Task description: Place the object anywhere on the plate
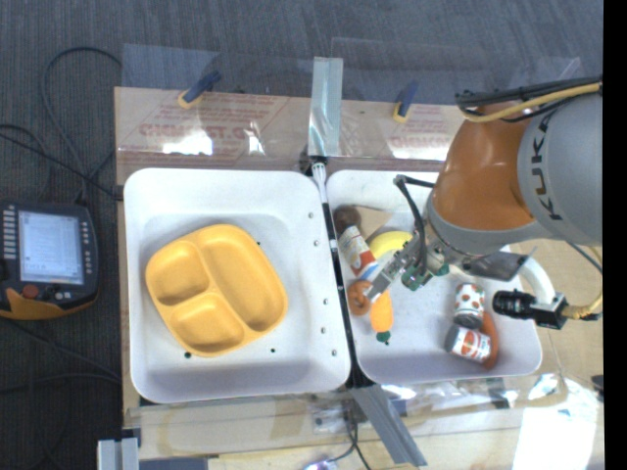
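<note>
Yellow divided plate [216, 288] in left bin [147, 380], end effector [387, 274] lowered in right bin [519, 360] above carrot [381, 314], finger state not discernible

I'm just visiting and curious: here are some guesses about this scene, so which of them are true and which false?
1. The yellow plate sits in the left bin. True.
2. The plate has a carrot on it. False: nothing lies on it; the carrot is in the right bin.
3. The end effector is over the right bin. True.
4. The plate is one flat dish without sections. False: it has three compartments.
</note>
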Tool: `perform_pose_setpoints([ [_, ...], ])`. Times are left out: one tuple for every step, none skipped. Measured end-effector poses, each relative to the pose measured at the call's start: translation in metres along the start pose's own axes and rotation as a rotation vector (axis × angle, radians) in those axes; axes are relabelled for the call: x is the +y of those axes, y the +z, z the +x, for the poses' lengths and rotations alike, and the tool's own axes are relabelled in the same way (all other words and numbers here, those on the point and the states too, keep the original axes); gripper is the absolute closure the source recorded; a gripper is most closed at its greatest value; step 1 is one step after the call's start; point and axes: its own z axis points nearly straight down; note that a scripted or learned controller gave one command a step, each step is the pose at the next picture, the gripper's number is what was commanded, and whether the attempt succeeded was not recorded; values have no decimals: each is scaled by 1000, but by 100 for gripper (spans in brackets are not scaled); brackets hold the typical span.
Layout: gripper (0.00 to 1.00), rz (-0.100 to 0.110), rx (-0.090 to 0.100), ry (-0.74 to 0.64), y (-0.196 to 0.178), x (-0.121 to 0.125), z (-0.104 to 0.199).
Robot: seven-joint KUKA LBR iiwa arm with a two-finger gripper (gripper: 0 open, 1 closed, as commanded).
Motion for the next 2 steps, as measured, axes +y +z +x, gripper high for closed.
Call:
perform_pose_setpoints([
  [100,-3,3,138,-13,61,99],
  [100,-1,1,117,-29,99,138],
])
